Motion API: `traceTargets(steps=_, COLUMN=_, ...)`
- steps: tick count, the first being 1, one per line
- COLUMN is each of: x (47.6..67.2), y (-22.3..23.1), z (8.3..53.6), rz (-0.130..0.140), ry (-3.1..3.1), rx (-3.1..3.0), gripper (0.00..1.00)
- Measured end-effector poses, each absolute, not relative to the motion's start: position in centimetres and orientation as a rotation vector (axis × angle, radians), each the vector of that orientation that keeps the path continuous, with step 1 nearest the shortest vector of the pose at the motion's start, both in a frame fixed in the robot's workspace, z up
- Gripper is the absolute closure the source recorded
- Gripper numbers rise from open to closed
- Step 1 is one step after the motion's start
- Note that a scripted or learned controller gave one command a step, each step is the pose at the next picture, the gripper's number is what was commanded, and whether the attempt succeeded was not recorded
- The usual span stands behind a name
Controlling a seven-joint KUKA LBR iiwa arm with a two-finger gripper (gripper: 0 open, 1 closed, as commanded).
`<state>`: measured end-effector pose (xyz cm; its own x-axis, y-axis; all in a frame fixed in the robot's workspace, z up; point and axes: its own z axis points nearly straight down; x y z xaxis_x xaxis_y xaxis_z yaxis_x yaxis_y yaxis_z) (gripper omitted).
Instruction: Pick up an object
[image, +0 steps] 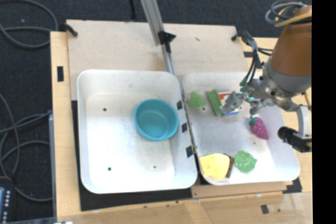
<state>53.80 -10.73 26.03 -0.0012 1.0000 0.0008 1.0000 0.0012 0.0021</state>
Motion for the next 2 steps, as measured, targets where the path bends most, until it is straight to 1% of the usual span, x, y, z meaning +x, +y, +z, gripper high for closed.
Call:
traceTargets(steps=1, x=53.7, y=-10.2, z=21.5, rz=-0.005, ry=2.219, rx=2.225, gripper=0.00)
traceTargets(steps=2, x=53.2, y=-10.2, z=17.2, rz=-0.006, ry=2.221, rx=2.224, gripper=0.00)
